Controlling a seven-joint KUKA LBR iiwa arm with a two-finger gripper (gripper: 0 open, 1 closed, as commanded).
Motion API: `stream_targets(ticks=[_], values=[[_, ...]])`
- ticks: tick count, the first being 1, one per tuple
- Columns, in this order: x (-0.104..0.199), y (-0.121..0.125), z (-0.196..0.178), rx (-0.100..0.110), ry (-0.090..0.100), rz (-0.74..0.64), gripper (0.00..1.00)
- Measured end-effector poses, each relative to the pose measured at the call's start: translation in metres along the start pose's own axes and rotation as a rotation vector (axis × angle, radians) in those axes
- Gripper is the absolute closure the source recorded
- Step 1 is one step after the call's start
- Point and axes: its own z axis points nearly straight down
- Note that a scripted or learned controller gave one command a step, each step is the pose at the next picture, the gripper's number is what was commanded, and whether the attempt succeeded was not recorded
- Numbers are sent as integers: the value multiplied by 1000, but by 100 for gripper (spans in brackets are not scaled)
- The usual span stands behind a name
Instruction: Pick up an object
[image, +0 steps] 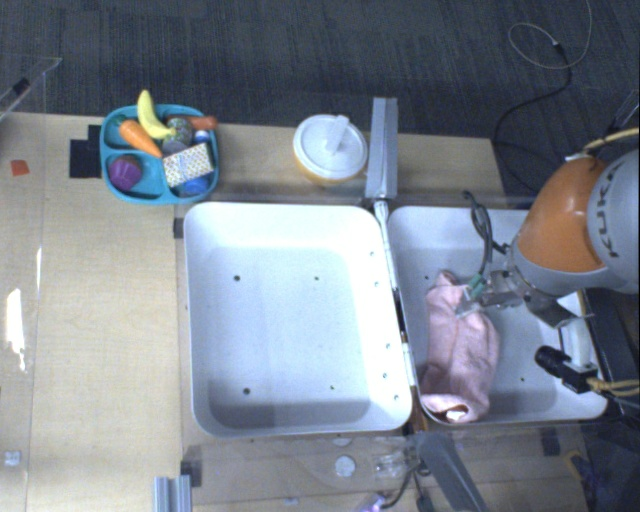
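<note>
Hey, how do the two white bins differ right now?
The left bin has only its bare white floor with a few small dark dots, while the right bin holds a crumpled pink cloth. The arm's hand is over the right bin, at the cloth's upper edge; the left bin has no arm above it. The left bin looks wider. Both are shallow, white and sit side by side.

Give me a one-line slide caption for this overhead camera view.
Gripper reaches over a pink cloth in the right bin; a toy tray sits beyond the left bin.
</note>
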Motion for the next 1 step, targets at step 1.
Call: stream_targets(ticks=[1], values=[[35, 66, -80, 20, 3, 69, 100]])
